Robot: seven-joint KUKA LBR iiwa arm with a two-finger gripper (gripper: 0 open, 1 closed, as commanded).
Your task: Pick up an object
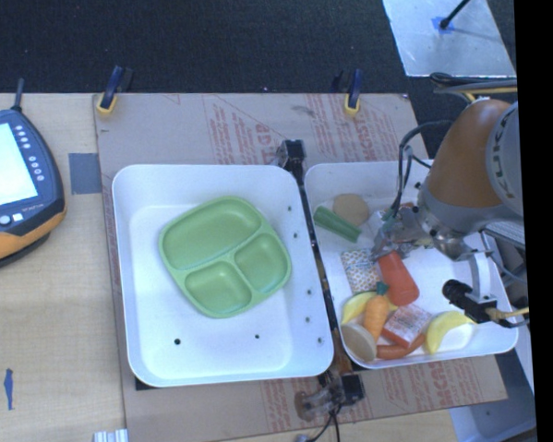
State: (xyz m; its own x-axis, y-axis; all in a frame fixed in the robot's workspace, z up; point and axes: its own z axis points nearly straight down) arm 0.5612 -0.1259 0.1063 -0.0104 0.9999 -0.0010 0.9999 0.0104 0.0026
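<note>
I see my claw (388, 240) low in the right bin (505, 342), though I cannot tell its state, with the orange-red cylinder (398, 279) just below it among toy food, the left bin (131, 269) holding a green tray (225, 255), both on a cardboard-covered bench (207, 127).
</note>
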